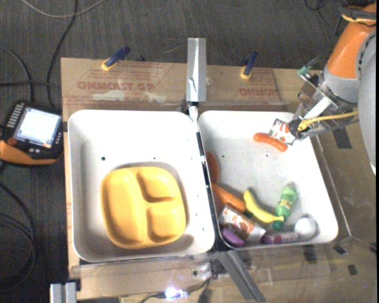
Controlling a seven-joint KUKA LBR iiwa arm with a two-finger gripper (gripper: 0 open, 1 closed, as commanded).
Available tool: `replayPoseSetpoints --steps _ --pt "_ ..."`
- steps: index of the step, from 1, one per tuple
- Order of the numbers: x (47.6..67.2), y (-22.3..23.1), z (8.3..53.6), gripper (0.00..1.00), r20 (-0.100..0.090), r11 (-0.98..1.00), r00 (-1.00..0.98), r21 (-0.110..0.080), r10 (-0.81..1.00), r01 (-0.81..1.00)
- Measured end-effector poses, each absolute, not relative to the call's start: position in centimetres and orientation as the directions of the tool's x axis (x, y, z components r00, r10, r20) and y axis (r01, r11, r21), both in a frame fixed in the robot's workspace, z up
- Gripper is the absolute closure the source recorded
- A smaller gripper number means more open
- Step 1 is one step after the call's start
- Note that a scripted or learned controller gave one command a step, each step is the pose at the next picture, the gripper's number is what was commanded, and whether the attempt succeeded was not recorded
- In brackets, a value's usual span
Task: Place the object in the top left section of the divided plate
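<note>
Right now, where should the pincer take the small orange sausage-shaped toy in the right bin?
Grip the small orange sausage-shaped toy at its middle, coming straight down, fingers across its narrow width. It lies flat and slightly slanted on the bare floor of the right white bin, clear on both long sides, though a small red-and-white packet sits close at its right end.

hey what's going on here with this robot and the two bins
A grey and orange robot arm reaches in from the right, its gripper at the far right corner of the right bin, right by a small red and white packet and a toy hot dog. More toy food, such as a banana and a green bottle, sits at that bin's near edge. The yellow divided plate waits in the left bin.
</note>
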State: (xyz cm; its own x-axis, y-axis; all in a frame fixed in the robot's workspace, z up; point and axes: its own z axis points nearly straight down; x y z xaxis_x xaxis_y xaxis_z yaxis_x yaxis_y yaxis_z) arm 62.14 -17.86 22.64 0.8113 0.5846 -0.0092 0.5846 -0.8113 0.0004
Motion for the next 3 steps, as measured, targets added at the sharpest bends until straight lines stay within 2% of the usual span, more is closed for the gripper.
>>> replayPoseSetpoints --steps 1,2,3 --pt "53.8 -9.8 23.6 1.0 -0.004 -0.815 0.815 -0.005 0.58 0.58" --pt "52.6 -3.2 18.8 1.0 -0.004 -0.852 0.852 -0.004 0.524 0.524" --pt "51.6 5.5 18.2 1.0 -0.006 -0.96 0.959 -0.003 0.282 0.282"
